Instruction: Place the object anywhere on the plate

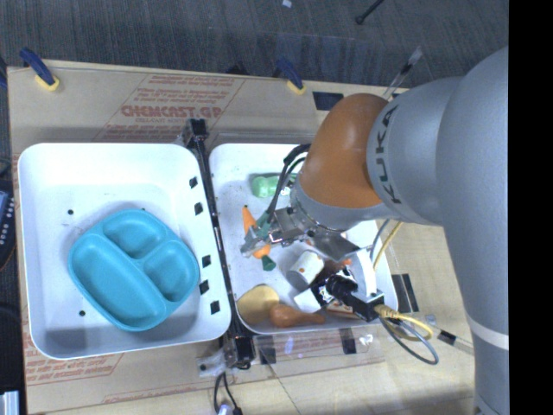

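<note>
A light blue plate (134,268) with three compartments lies in the left bin (52,171), with nothing on it. My gripper (262,242) is low in the right bin (226,167), near its left wall, under the orange wrist band. It sits among small items: an orange carrot-like piece (249,219) just above it and a small dark green piece (269,264) just below. Whether anything is in its grip is hidden by the wrist.
Also in the right bin are a pale green object (263,182) at the back, a white cylinder (302,263) and a tan spoon-like thing with a brown piece (275,308) at the front. A black divider (210,223) separates the bins. The arm covers the bin's right half.
</note>
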Motion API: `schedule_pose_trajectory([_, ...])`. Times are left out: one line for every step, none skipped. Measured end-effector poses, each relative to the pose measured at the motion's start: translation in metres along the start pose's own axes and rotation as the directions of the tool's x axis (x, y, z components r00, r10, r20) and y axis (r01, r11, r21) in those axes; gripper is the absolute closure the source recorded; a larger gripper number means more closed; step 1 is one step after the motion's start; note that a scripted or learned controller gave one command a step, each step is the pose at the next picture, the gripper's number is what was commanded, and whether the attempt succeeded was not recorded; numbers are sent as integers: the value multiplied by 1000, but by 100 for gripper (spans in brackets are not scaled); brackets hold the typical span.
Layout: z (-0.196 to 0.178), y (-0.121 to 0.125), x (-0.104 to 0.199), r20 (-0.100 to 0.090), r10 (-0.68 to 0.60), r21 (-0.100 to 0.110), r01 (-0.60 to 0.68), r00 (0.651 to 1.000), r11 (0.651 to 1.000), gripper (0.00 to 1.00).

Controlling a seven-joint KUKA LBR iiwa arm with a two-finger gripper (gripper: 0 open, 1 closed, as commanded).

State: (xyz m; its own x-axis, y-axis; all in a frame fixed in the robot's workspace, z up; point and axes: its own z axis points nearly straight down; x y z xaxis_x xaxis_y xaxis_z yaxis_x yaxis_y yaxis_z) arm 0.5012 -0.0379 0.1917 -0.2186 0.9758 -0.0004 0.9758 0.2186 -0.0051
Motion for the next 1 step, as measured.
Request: schedule_pose_trajectory([0,55,61,0,157,3,-157,988,988,100])
